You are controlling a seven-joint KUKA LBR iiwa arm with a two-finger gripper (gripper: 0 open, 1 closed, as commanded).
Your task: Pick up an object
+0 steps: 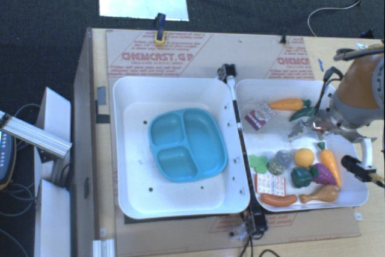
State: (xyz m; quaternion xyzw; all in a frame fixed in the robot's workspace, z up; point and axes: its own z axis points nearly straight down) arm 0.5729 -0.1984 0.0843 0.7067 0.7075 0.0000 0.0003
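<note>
The right bin [361,192] holds several toy foods. An orange carrot with a green top [287,104] lies at its back and a small packet [260,117] sits near the divider. Toward the front are an orange fruit [304,157], a second carrot [330,165], a purple eggplant [325,176], a dark green pepper [301,177], a drumstick [320,194], a sausage [277,200], a silvery ball [280,161] and a green leaf piece [258,163]. My gripper [302,127] hangs low over the bin's middle, between the back carrot and the orange fruit, with nothing seen in it.
The left bin [135,195] bears a blue divided plate [187,144]. A dark rail [237,129] divides the two bins. The grey and orange arm [360,90] covers the right bin's back right corner. A black part [358,169] juts over the bin's right rim.
</note>
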